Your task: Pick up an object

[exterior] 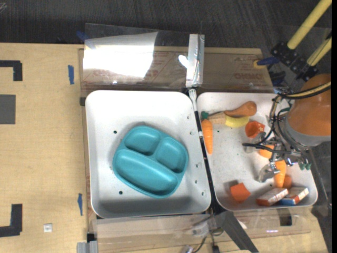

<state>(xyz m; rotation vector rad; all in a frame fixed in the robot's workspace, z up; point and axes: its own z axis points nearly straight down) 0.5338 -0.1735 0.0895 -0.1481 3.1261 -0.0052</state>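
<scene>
End effector (pixel 273 168) hovers near right bin (pixel 231 141) right edge

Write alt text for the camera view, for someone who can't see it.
The gripper hangs low in the right bin above scattered toy food, including a carrot and an orange block. The left bin holds a teal divided plate.

Bright, even light; strong glare on clear sheet (pixel 121 59) at top; pic slightly soft.
</scene>
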